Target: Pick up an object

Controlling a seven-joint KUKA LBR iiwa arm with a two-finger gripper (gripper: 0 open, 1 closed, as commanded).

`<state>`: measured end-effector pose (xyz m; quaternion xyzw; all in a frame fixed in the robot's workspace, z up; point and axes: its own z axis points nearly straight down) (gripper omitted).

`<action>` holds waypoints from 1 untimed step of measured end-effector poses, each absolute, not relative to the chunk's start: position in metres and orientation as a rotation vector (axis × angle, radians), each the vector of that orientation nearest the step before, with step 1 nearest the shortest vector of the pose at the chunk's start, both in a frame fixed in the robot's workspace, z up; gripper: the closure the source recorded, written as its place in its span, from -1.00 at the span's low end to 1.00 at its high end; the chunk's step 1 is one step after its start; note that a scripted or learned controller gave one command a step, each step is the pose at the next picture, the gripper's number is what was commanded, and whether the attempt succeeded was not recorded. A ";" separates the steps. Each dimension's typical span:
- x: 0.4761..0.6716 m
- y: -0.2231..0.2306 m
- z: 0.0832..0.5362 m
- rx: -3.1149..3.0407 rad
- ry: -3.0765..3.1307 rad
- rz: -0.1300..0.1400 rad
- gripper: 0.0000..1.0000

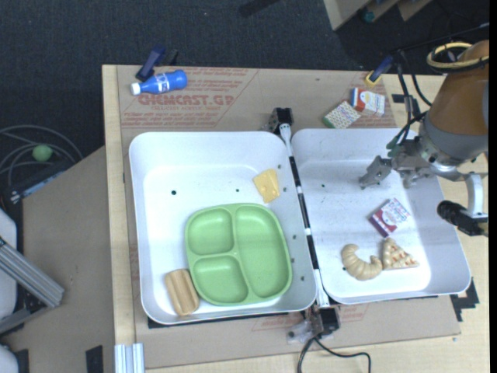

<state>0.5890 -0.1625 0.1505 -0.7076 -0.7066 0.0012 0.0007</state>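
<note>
We hold our gripper [388, 171] spread and bare above the upper part of the right bin [334, 208], jaws released with nothing between them. The small red packet [390, 216] lies just below the jaws, loose on the floor; the croissant [361, 262] and pizza slice [399, 256] sit farther below, touching each other, so we judge the packet easier.

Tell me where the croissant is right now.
The croissant lies in the right bin, near its front edge, touching the pizza slice on its right and just below the small red packet.
</note>
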 end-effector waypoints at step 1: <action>0.523 -0.184 0.084 -2.223 -2.220 0.002 -1.00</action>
